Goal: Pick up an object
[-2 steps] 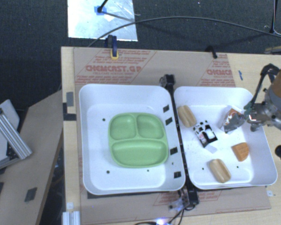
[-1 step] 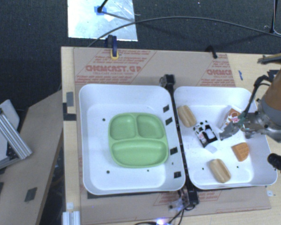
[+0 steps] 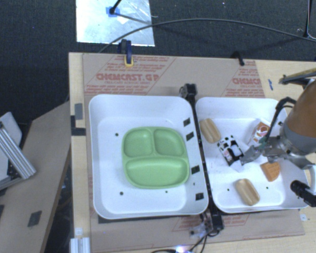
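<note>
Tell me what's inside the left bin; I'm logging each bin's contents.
Inside the left bin lies a green divided plate, flat, with three compartments that hold nothing. Whatever is under the plate is covered by it.

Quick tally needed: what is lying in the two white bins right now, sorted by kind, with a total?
Green divided plastic plate, left bin: 1
Tan bread-roll-shaped items, right bin: 2
Black-and-white block: 1
White-and-red carton: 1
Orange wedge: 1
Total: 6
</note>
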Robot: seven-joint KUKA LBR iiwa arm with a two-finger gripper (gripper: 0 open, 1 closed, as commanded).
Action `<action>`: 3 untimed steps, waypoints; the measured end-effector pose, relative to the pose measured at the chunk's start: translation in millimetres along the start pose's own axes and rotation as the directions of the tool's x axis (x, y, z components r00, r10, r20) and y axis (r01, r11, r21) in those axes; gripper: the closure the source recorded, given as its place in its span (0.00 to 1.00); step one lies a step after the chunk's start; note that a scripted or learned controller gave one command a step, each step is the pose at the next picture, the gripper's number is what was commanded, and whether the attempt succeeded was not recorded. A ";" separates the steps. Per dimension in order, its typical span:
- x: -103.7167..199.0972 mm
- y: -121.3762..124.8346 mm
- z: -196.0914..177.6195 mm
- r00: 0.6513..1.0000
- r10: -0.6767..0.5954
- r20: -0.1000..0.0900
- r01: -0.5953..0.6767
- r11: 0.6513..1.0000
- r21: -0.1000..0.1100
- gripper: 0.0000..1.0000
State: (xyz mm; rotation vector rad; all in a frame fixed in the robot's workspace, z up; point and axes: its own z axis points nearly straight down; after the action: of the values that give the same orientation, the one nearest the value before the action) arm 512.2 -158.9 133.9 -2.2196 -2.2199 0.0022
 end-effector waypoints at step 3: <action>1.0 11.6 -110.8 1.000 -0.004 0.003 0.004 1.000 -0.009 1.00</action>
State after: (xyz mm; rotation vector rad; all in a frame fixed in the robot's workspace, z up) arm 524.1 -158.0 244.7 -2.2207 -2.2305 -0.0053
